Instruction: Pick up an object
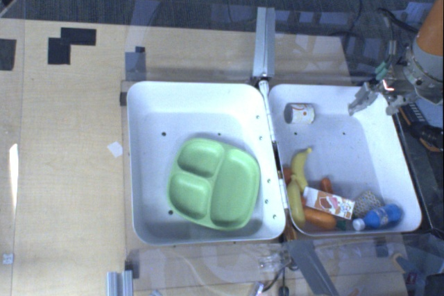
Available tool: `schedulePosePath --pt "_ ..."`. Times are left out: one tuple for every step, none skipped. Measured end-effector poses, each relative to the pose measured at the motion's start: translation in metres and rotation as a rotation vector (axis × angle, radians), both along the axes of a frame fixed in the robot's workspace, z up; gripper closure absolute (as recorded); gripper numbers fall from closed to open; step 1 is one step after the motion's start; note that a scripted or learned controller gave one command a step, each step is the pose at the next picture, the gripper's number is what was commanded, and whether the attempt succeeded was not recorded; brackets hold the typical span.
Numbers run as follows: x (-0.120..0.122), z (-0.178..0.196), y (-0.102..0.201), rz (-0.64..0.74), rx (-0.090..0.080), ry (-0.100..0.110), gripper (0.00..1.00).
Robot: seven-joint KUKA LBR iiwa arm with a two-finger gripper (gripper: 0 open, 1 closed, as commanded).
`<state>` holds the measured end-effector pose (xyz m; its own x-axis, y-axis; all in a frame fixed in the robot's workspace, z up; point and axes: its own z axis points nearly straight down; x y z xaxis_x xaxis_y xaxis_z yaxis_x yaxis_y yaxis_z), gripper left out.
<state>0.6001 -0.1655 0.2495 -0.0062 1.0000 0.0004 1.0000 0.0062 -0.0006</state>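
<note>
My gripper [379, 102] hangs over the far right corner of the right bin [347, 149], open, with nothing between its fingers. A small white can [300, 113] lies on its side at the bin's far left, well apart from the gripper. Along the near side lie a yellow banana [297, 180], a white and red carton [330, 203], an orange carrot-like piece [318, 219], a grey mesh ball [368, 201] and a blue bottle [379, 217].
The left bin [149, 149] holds a green divided plate [214, 182]. A metal divider post [262, 45] stands between the bins at the back. Cables and dark hardware [423, 132] crowd the right bin's right edge.
</note>
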Motion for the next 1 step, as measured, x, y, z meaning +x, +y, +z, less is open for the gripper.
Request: schedulePosePath --pt "0.0015 0.0094 0.0015 0.006 0.000 -0.001 1.00"
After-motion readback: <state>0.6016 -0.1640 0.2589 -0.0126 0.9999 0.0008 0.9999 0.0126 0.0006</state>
